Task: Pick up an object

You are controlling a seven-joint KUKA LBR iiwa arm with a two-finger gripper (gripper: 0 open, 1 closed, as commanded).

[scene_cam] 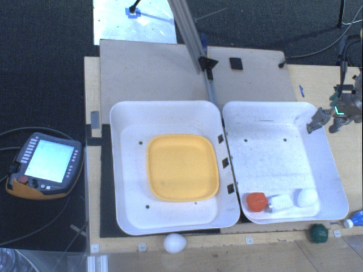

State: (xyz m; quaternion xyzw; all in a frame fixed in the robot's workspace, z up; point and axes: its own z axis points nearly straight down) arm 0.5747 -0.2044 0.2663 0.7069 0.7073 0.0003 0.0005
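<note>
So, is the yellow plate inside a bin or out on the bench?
Inside. The yellow plate lies flat on the floor of the left bin, with white rim all around it.

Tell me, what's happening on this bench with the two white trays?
A robot arm is meant to pick something up. Its gripper hangs at the far right, over the upper right rim of the right bin, with nothing between its open fingers. That bin has a red ball, a white piece and a white ball along its near edge. The left bin has a yellow plate.
</note>
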